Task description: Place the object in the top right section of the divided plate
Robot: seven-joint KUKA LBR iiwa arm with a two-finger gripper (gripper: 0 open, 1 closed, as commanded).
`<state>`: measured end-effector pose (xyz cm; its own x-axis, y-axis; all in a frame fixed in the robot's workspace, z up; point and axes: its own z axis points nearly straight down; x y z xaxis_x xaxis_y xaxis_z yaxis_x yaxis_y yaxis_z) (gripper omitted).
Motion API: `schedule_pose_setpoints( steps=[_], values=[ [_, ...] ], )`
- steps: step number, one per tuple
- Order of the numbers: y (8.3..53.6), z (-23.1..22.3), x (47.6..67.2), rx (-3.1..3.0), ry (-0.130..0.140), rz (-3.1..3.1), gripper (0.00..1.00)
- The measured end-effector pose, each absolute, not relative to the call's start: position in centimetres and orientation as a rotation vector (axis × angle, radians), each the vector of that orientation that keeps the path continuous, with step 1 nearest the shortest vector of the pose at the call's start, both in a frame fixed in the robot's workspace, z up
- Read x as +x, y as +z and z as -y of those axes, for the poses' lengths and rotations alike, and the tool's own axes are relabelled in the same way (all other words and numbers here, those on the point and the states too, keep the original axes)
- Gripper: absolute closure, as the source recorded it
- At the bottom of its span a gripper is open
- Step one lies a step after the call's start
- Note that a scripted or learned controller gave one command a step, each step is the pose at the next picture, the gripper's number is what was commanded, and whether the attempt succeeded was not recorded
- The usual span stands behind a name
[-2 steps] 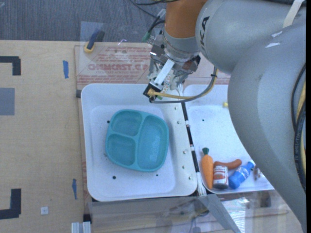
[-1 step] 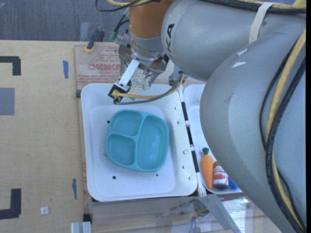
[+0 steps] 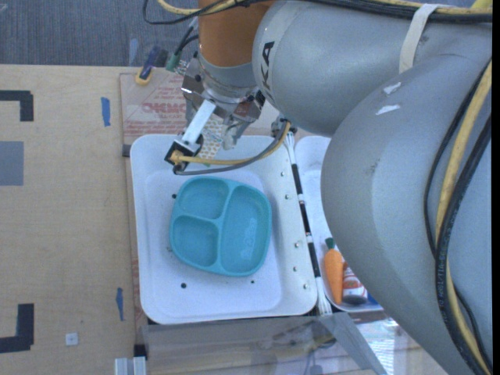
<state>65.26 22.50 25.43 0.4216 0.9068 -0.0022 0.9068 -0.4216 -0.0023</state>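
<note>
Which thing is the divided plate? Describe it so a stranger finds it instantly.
Start at the left white bin on the bench. In its middle lies the divided plate, just below the gripper. It is teal, rounded, with three sections, unlike the orange carrot-like item in the other bin.

Seen from above at a slant: two shallow white bins side by side on the bench. Left bin (image 3: 152, 287) holding a teal divided plate (image 3: 221, 226) with three sections, lying near the bin's middle. Grey arm (image 3: 367, 76) with orange band (image 3: 226, 14) entering from the right, covering most of the right bin (image 3: 312, 180). Gripper (image 3: 205, 143) poised over the left bin's far edge, just beyond the plate. Orange carrot-like object (image 3: 334, 276) lying in the right bin beside the dividing wall, partly hidden under the arm
</note>
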Motion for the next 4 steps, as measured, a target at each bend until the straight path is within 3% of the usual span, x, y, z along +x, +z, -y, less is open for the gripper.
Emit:
schedule_pose_setpoints(
  steps=[1, 2, 3, 4],
  values=[
    [25.1, -21.8, 64.1, -2.139, 0.003, 2.298, 1.0],
    [19.3, -15.9, 60.3, -2.061, 0.003, 2.369, 1.0],
    [21.0, -19.2, 62.7, -2.028, -0.003, 2.4, 1.0],
    [21.0, -19.1, 62.8, -2.03, -0.003, 2.399, 0.0]
  ],
)
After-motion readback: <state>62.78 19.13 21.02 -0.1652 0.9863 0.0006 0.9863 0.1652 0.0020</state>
